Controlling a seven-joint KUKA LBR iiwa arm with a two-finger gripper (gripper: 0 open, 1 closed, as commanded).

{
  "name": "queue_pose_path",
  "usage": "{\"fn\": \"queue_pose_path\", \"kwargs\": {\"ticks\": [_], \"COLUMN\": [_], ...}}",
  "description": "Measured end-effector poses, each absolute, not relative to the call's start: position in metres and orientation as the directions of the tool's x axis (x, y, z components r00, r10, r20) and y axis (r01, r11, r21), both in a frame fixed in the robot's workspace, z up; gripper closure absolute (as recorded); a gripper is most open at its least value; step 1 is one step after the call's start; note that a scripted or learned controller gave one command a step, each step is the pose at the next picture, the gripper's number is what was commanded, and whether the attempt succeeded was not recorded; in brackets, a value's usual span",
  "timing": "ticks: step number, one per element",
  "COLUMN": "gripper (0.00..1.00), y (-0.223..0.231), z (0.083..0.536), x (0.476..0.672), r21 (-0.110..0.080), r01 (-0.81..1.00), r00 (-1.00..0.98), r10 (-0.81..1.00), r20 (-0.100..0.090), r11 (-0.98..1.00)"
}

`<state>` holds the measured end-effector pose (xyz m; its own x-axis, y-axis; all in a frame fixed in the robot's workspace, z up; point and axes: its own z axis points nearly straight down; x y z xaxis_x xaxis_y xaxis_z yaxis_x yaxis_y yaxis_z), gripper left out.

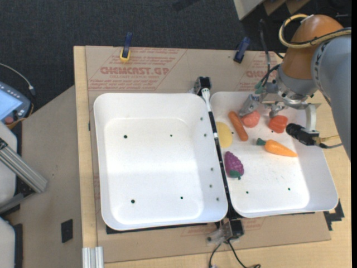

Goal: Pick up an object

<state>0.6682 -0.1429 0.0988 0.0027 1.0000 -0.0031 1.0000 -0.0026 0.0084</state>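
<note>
The tool point(262, 106) hung spread wide over the right bin's point(312, 197) far end, a pink ball point(251, 119) and a tomato point(278, 124) just beneath its fingers, neither gripped. Nearer within that bin lay two carrots point(239, 126) point(280, 148), a lemon point(223, 134) and grapes point(234, 164).

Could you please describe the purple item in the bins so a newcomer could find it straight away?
Look in the right-hand shallow white bin, along its left wall beside the divider. Just below the pale yellow rounded toy lies the purple grape-bunch toy with a green tip. It is the one purple, knobbly piece; its neighbours are orange, red or yellow.
</note>
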Motion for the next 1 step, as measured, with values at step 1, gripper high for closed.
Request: {"fn": "queue_pose_path", "kwargs": {"ticks": [1], "gripper": [0.0], "y": [-0.0955], "z": [0.0843], "x": [0.6432], "r21": [-0.004], "r01": [1.0], "r00": [-0.003], "r10": [1.0], "r20": [0.002], "r11": [0.003]}}
